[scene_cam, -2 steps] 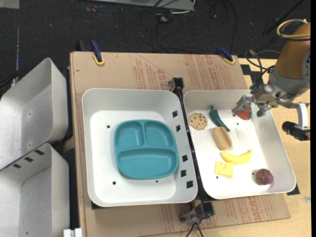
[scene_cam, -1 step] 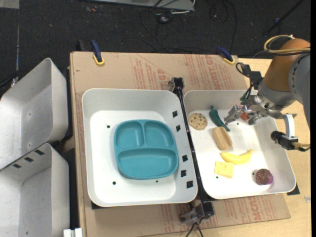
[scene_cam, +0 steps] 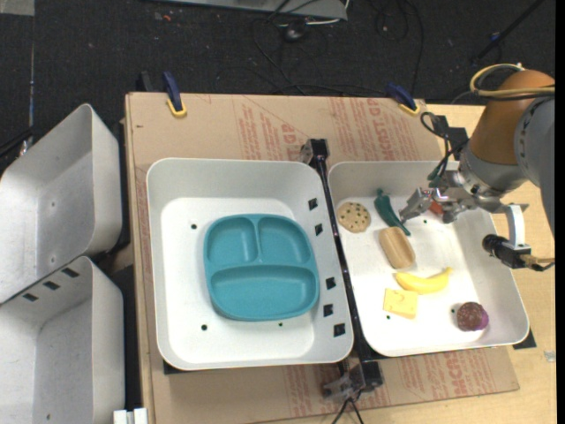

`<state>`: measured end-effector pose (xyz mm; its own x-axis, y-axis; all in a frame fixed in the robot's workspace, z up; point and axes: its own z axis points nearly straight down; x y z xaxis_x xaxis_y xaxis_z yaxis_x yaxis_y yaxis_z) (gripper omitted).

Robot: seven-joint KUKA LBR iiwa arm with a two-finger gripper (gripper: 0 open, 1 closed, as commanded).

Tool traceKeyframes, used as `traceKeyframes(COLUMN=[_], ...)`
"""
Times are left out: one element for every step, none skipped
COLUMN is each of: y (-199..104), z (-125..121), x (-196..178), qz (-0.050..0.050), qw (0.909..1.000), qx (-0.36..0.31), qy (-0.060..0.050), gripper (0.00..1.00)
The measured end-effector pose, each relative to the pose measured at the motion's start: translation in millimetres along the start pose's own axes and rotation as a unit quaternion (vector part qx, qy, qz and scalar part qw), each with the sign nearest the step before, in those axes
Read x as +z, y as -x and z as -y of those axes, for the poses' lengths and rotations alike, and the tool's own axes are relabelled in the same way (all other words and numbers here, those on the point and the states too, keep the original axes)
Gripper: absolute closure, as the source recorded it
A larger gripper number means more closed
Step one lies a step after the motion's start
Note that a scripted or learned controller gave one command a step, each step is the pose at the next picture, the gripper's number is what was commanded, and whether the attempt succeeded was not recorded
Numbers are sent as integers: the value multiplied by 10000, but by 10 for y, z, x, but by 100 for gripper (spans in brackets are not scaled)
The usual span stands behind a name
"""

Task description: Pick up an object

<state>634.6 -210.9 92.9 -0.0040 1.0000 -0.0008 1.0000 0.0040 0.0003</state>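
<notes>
Pincer [scene_cam: 425, 203] sits low over the upper part of the right bin [scene_cam: 508, 329], fingers spread wide, nothing between them. Looks like the approach step, no grasp yet.

Closest candidate: green utensil-like piece [scene_cam: 388, 210], just left of the fingertips, lying at a slant. Right below it, a tan bread roll [scene_cam: 397, 247], its upper end near or touching the green piece; can't tell which. Cookie [scene_cam: 354, 216] further left near the bin wall. Banana [scene_cam: 422, 280] and yellow cheese wedge [scene_cam: 401, 303] mid-bin, close together. Dark purple round thing [scene_cam: 470, 316] alone in the lower right corner.

Left bin [scene_cam: 168, 237] holds a teal divided plate [scene_cam: 261, 267], well apart from the arm. Both bins sit on the cardboard-covered counter [scene_cam: 265, 117].

Next move, my read: shift left over the green piece or roll, align the fingers across the short axis, descend, close. Risk: the green piece is thin and flat, so it's easy to pinch air; the roll is the safer target.
</notes>
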Motion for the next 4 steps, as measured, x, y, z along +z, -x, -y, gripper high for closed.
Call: traceKeyframes(y=[-1, 83, -19, 1], z=[-8, -69, -62, -92], x=[-108, -649, -1195, -1822], qz=[7, 7, 7, 8], qw=[10000, 10000, 10000, 10000], qx=[-7, 2, 0, 3], qy=[14, 25, 37, 27], gripper=[100, 100, 100, 100])
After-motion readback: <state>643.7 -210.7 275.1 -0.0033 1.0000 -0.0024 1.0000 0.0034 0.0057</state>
